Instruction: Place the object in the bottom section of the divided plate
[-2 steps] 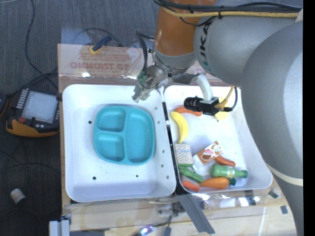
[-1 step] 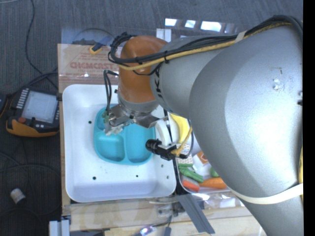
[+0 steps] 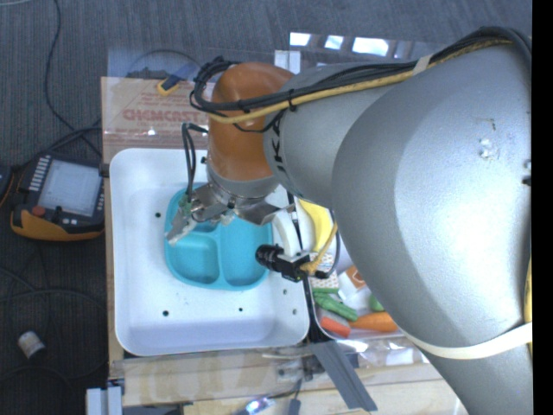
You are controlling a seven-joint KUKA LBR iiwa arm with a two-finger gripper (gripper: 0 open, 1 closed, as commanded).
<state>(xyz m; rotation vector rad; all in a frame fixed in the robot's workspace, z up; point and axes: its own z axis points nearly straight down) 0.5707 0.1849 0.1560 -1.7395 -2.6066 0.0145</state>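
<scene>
Two white bins sit side by side; the right bin (image 3: 321, 328), nearest the bench's front edge, holds toy vegetables, among them an orange carrot (image 3: 373, 322) and a green pod (image 3: 328, 301). In the left bin (image 3: 147, 318) lies the blue divided plate (image 3: 212, 262), its bottom sections bare. Farther back, the gripper (image 3: 192, 219) hangs over the plate's upper left rim; I cannot tell how far it is open. Something small and green shows by it. Beyond, the orange band (image 3: 242, 132).
</scene>
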